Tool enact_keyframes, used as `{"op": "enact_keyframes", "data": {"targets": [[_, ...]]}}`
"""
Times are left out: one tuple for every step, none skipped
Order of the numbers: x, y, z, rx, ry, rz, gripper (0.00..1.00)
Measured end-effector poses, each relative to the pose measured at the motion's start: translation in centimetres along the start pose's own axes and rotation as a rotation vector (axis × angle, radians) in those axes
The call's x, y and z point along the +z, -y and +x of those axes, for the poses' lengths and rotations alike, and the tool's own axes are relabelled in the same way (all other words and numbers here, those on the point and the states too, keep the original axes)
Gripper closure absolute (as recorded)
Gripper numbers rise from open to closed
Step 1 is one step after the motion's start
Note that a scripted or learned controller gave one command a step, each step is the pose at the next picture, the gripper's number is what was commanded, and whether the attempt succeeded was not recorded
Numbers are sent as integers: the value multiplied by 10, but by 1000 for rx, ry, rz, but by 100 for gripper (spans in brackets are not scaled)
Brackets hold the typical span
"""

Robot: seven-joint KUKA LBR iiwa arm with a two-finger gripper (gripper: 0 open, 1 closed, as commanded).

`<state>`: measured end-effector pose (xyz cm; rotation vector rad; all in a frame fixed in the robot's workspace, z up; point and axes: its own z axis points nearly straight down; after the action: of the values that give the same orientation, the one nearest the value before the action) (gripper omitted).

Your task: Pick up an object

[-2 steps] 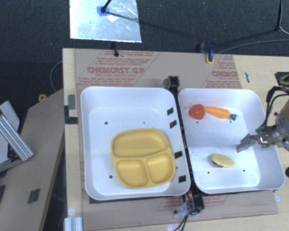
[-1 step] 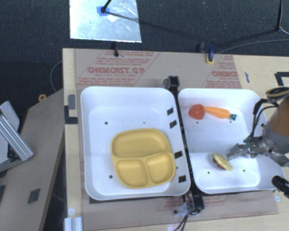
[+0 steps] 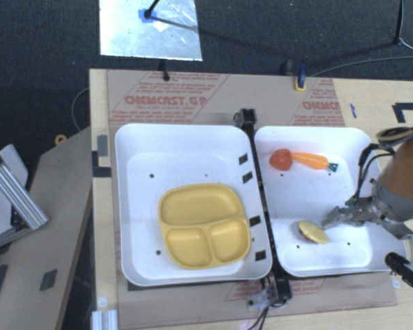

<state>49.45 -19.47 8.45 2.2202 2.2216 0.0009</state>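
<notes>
My arm (image 3: 403,181) comes in from three o'clock, wrist low, orange band showing. The gripper (image 3: 334,218) points toward nine o'clock; I can't read its state.

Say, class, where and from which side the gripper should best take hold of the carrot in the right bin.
Probably across the carrot's orange shaft, near its middle, coming straight down from above. It lies flat and lengthwise across the right bin, so the narrow width suits two fingers closing front and back. Avoid the red ball touching its left end and the thin tip on the right.
</notes>
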Motion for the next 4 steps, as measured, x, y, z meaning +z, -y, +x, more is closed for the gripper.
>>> {"op": "enact_keyframes", "data": {"targets": [[-12, -2, 1, -1, -1, -4, 100], [-60, 6, 3, -3, 2, -3, 100], [-119, 0, 11, -5, 2, -7, 100], [-172, -1, 21, -6, 2, -7, 100]]}}
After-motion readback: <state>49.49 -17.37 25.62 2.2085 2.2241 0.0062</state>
